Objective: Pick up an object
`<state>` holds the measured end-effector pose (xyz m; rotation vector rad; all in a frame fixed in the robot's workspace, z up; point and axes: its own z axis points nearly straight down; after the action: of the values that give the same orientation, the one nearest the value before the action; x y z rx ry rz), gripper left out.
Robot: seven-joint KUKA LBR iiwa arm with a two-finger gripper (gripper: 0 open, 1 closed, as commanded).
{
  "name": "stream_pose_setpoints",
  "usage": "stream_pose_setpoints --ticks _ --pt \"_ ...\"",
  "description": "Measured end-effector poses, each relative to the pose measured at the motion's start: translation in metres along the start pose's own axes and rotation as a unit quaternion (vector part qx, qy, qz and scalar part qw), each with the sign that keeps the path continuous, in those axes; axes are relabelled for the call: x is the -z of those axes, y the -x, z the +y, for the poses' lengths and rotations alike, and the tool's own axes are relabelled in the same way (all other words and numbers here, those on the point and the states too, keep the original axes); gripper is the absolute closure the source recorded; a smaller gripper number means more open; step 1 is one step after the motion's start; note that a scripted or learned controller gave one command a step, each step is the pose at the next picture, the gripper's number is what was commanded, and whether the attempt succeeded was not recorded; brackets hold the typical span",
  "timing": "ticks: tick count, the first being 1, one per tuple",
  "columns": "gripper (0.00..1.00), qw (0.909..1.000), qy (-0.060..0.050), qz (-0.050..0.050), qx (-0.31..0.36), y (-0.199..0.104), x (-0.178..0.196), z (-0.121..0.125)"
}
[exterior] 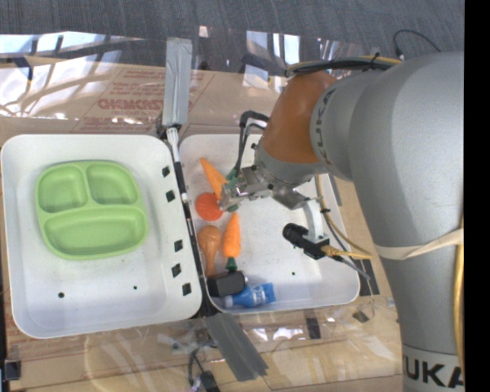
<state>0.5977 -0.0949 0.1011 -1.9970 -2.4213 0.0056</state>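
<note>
The gripper (231, 199) hangs low in the right bin (343, 288), beside a red ball (208, 207) and among carrots (231, 237). Its fingers appear slightly parted, gripping nothing, though the view is poor. The crowding risks a glancing close that nudges the ball away.

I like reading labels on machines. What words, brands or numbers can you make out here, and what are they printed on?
"UKA" in white letters on the grey arm at the lower right; the frame's edge cuts the word off.
Red print on the cardboard sheet behind the bins: mirrored and blurred, not readable.
The blue bottle in the right bin: any label is too small to read.
</note>
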Motion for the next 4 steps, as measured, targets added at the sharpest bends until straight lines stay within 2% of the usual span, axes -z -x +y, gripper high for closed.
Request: stream_pose_setpoints --ticks 1,2,3,4 --pt "0.00 1.0000 0.000 0.000 0.000 0.000 0.000 0.000" --pt "0.00 0.9888 0.001 0.001 0.150 -0.010 -0.010 -0.067" --pt "0.00 0.9967 0.002 0.000 0.081 -0.003 -0.010 -0.047" --pt "0.00 0.9976 0.001 0.000 0.070 0.004 -0.010 -0.019"
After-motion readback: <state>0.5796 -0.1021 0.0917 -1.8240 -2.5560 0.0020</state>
